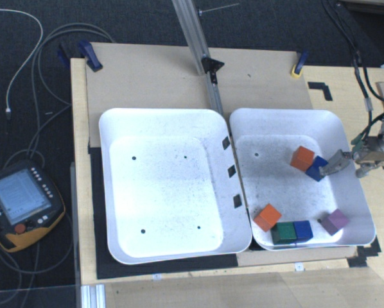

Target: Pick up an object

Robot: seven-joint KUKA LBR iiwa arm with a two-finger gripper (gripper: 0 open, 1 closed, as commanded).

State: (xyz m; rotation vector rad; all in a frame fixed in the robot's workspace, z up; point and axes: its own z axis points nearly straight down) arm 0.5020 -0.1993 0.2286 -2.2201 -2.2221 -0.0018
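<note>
So the gripper (334,163) is reaching in over the right-hand rim of the right bin (346,130), and it's hanging low and tilted toward the blue block (316,169). It's sitting just beside that block, maybe touching its right side, but it's too blurry at that spot to say. I honestly can't tell whether the claw is apart or together, and nothing is visibly sitting in it, so I'm not calling this a grab. My guess is it's going for the blue block because that's the closest thing to where the arm is coming in. The awkward bit is that the block is pressing right up against an orange block (302,158) on its upper left, so a squeeze could end up shoving the pair instead of lifting one. The rest of the stuff is bunching along the near edge of the same bin: a second orange block (267,217), a green block (284,233) with another blue block (302,230) touching it, and a purple block (335,221) a bit off to the right. Those are crowding the sloped wall, which I'm guessing makes them harder to get around. The left bin (108,172) isn't coming into this at all.
</note>
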